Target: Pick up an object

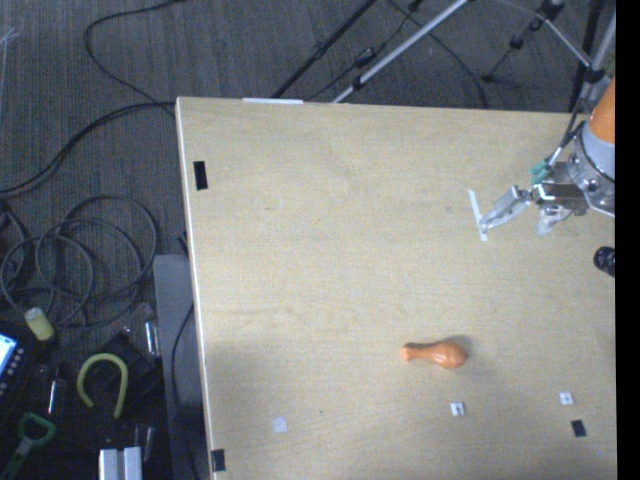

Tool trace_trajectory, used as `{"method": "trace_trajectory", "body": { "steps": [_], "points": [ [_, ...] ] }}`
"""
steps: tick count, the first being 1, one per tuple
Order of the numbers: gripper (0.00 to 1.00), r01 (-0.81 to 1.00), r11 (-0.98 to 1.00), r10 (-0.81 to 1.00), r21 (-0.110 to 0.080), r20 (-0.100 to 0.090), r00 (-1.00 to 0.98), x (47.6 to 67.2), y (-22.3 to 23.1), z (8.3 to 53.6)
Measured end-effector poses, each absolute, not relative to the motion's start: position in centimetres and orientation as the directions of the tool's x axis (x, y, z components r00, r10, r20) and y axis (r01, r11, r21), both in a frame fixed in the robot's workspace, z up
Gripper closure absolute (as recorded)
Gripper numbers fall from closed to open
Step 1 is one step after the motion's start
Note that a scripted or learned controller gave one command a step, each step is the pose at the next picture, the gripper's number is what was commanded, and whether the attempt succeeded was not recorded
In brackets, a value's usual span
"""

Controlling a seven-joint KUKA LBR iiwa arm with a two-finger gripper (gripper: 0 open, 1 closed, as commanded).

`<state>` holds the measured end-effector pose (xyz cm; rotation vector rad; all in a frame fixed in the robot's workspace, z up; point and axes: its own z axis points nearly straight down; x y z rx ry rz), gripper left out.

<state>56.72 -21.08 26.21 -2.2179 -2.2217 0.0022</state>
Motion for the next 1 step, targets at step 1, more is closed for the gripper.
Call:
{"method": "trace_trajectory", "body": {
  "steps": [1],
  "points": [
    [0.0, 1.0, 0.022, 1.0, -0.002, -0.003, -0.022, 61.21, -21.35, 25.04]
  ]
}}
